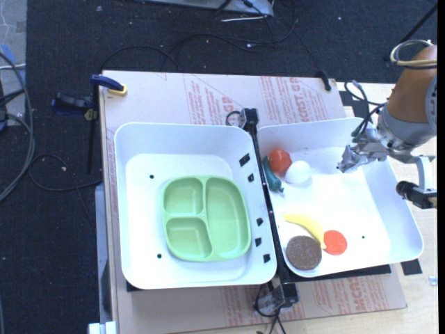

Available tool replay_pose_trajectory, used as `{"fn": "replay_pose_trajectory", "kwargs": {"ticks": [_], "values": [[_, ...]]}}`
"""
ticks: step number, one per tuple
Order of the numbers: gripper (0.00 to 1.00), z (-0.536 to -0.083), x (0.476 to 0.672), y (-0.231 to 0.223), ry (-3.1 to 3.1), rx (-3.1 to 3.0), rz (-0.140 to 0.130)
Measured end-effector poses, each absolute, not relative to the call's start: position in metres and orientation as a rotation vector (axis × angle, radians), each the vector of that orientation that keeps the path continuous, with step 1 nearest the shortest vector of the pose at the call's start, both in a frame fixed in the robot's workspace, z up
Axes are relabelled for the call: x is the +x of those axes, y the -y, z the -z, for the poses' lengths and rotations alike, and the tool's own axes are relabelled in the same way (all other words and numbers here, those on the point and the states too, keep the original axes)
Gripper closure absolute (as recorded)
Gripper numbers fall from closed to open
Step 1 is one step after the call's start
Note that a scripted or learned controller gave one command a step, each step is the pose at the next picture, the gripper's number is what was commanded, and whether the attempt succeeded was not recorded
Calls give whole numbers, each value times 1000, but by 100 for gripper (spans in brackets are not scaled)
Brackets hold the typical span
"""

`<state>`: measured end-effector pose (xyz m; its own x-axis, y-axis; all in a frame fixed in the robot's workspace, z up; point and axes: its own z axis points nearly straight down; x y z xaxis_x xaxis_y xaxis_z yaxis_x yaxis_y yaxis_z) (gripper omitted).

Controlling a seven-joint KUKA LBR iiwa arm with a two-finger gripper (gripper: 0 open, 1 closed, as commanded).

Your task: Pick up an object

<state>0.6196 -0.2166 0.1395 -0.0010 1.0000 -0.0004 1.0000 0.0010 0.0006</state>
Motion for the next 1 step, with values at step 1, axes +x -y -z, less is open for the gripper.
{"fn": "replay_pose_trajectory", "kwargs": {"ticks": [1], "values": [[100,-202,621,220,-2218,2218,-4]]}}
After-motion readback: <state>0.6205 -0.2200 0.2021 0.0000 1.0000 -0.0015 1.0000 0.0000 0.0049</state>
